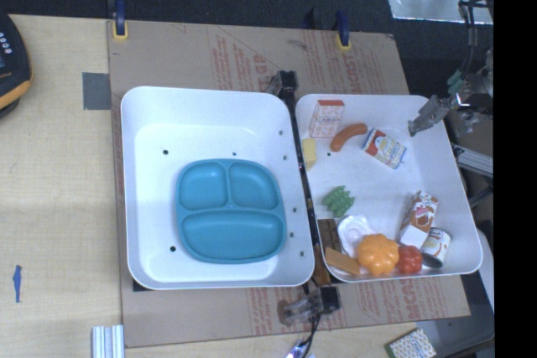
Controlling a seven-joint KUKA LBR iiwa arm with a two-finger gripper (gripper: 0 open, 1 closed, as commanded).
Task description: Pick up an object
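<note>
Grey metal end effector (428, 116), slim angular linkage, small teal patch, dark cabling behind

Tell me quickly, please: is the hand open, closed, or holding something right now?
Hand: cannot be told; it sits at the right bin's far right rim, too small and blurred.

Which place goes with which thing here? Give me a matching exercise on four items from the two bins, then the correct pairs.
Things:
1. blue divided plate
2. sausage
3. green toy
4. orange pepper

Places:
A. near the front edge of the right bin, beside a red piece
B. the left bin
C. far end of the right bin, between two small cartons
D. middle of the right bin, lying apart from the others

Pairs: 1-B, 2-C, 3-D, 4-A
</note>
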